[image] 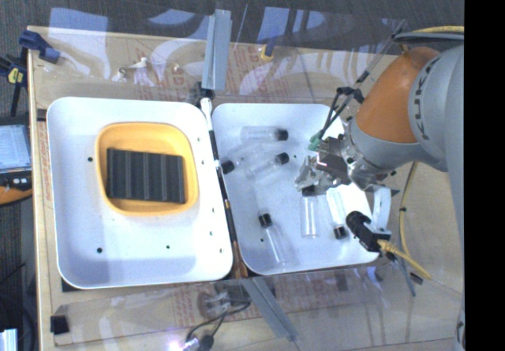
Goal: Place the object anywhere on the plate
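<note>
Clear vials with black caps are lying scattered in the right bin: five or six, hard to separate. The nearest vial is sitting just below the gripper, whose opening I cannot tell. A centred, crosswise pinch looks advisable. One yellow plate is waiting in the left bin.

plate: yellow, square with rounded corners, dark ribbed centre, flat in left bin
vials: clear, black-capped, lying scattered in right bin

The plate lies in the left bin. Several vials lie scattered in the right bin, beneath the gripper.
</note>
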Motion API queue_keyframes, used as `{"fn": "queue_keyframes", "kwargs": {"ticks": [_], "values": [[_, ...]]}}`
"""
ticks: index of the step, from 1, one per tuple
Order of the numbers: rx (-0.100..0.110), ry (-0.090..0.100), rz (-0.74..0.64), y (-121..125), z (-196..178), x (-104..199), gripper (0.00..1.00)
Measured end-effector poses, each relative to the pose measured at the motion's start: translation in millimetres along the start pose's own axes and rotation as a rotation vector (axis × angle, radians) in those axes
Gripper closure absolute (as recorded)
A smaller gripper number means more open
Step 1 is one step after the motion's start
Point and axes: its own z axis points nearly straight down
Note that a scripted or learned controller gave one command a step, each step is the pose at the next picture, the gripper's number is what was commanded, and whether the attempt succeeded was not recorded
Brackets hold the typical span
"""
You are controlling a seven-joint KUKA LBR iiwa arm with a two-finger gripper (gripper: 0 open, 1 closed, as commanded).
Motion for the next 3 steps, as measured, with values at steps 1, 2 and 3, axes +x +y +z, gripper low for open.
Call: {"fn": "queue_keyframes", "kwargs": {"ticks": [1, 2, 3], "values": [[-0.001, -0.001, -0.298, 6.5, -26.8, 29.9, 1.00], [-0.003, -0.002, -0.542, 18.4, -17.3, 95.2, 1.00], [-0.001, -0.002, -0.674, 42.8, -9.8, 162.7, 1.00]]}}
